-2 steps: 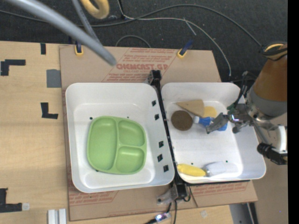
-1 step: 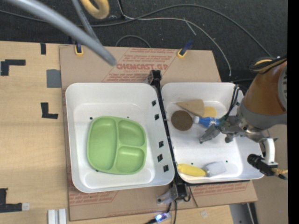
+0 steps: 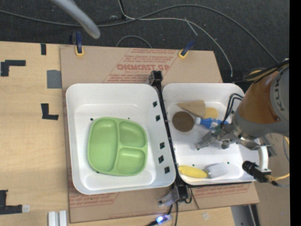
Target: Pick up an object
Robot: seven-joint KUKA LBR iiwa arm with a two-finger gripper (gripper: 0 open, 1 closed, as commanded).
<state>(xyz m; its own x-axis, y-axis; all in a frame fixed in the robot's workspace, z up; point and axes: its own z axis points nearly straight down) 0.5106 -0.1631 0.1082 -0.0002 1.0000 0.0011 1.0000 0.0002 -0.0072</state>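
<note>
Pale wood covers the tabletop [image 3: 28, 140], marked here and there with short black tape pieces, and a sheet of brown cardboard [image 3: 136, 65] printed in red lettering lies over it, held at its far edge by two small blue-and-yellow clamps [image 3: 78, 46]. Beyond the tabletop the floor is dark carpet crossed by thin cables [image 3: 207, 34]. Two shallow white bins sit side by side on the cardboard, joined by a black divider strip. The left bin [image 3: 77, 107] holds a green sectioned plate [image 3: 117, 146] lying flat.

The right bin [image 3: 235, 91] holds a brown round disc [image 3: 183, 121], a tan wedge-shaped piece [image 3: 194, 108] just behind it with a small yellow piece [image 3: 211, 112] beside that, a blue-and-white object [image 3: 206, 122] near the disc, a yellow banana-shaped object [image 3: 193, 172] by the near wall, and a pale grey object [image 3: 217, 169] just beside the banana.

The grey arm with its orange band [image 3: 258, 105] reaches in from the right, its gripper [image 3: 214, 139] low over the middle of the right bin. The metal fingers [image 3: 203, 144] point left and appear spread, with nothing seen between them. The blue-and-white object lies just behind the fingers, the disc a little to their left, and the banana-shaped object well in front.
</note>
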